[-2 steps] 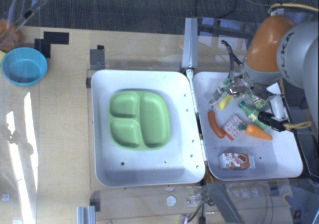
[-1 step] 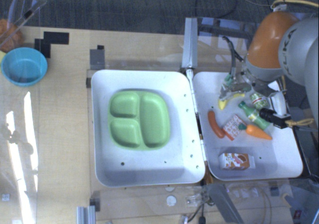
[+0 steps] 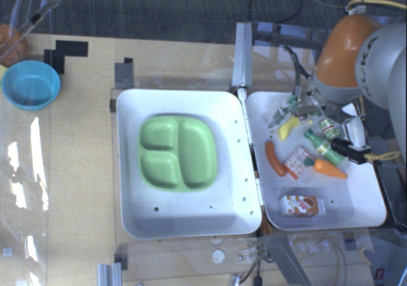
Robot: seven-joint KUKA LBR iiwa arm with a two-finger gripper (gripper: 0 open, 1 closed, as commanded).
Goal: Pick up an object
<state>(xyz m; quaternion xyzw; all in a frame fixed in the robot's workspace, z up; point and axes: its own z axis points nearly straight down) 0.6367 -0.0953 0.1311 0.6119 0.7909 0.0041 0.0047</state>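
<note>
The right bin (image 3: 362,208) holds several small items: a yellow banana (image 3: 287,128), a red sausage (image 3: 275,158), a red-and-white packet (image 3: 297,161), an orange carrot (image 3: 331,168), a green bottle (image 3: 320,142), a small can (image 3: 329,127) and a brown-and-white carton (image 3: 300,205). My gripper (image 3: 296,111) hangs low over the bin's far part, just above the banana's upper end. I see nothing held in it.
The left bin (image 3: 137,215) holds a green three-compartment plate (image 3: 178,152). A blue bowl (image 3: 30,84) sits on the bench at far left. A metal divider post (image 3: 242,56) stands between the bins at the back. The arm's orange band (image 3: 343,49) looms over the right bin's far corner.
</note>
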